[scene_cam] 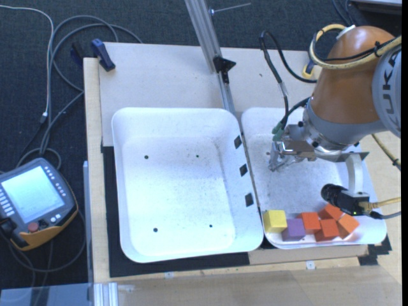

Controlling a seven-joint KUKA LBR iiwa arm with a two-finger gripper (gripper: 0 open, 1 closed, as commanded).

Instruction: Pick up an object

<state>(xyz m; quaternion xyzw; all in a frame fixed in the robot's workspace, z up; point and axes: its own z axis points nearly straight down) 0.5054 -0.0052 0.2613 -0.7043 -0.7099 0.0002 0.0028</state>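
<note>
Your claw (278, 161) is hovering over the right bin (299, 126), and I cannot tell its state; the blocks (312, 224) are sitting along that bin's near edge.

Left bin (172, 190): white (finely black-speckled). Right bin (299, 183): white. Yellow block (275, 220). Purple block (294, 228). Orange blocks (327, 223). Surface (159, 75): pale beige. Arm (350, 75): grey, orange band.
</note>
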